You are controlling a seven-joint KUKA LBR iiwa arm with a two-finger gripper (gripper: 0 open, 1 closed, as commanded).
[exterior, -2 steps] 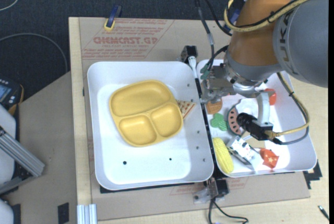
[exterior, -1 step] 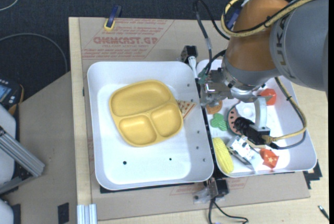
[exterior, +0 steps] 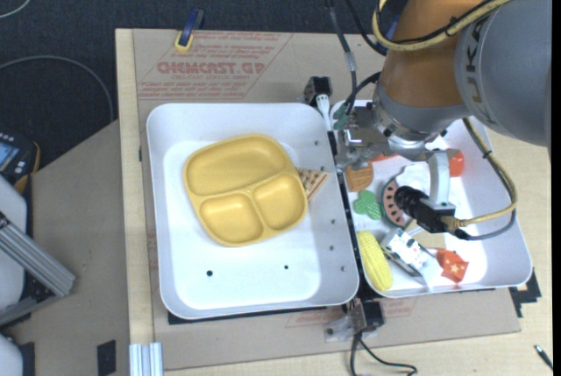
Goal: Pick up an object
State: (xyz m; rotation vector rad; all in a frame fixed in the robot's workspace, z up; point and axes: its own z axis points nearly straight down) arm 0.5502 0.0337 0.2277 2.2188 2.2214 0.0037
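Note:
My gripper point(exterior: 355, 146) hangs over the left edge of the right bin point(exterior: 500, 265), below the orange wrist band. Just under it lies a brown-orange piece point(exterior: 358, 178). A green toy point(exterior: 366, 207), a yellow corn cob point(exterior: 375, 261), a dark round item with a pink rim point(exterior: 397, 202), a white-grey object point(exterior: 408, 254) and two red pieces point(exterior: 452, 265) point(exterior: 455, 163) are spread across that bin. The arm hides much of the bin's back part.
The left bin point(exterior: 175, 269) holds a yellow divided plate point(exterior: 244, 188) and a small waffle-patterned piece point(exterior: 313, 181) near its right wall. A cable point(exterior: 478, 230) loops over the right bin. A cardboard sheet point(exterior: 210, 63) lies behind the bins.

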